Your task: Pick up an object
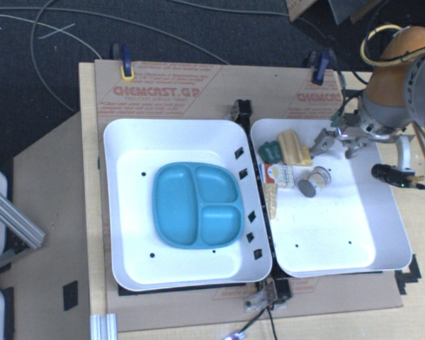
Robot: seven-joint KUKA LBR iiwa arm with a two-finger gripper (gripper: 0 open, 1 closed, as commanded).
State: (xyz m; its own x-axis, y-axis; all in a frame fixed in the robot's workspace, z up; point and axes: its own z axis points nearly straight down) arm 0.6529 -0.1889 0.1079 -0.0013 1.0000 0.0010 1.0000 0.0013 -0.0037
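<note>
The table (170,83) edge is closest to us, bare cardboard at the bottom. The gripper (336,139) hangs spread and empty at the 12 o'clock end of the right bin (340,232). Pickable stuff is piled at its 9 o'clock: a tan block (292,147), a green piece (270,150), a small grey cylinder (309,187). They're crammed against the wall, so I'd guess a finger snags the rim or shoves the lot away. The blue tray (197,205) sits in the left bin (127,190).

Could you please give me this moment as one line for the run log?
phase: approach | tool: above right bin, far end, nothing visibly held | objects: small pile at right bin's far-left | left bin: blue divided plate
</note>
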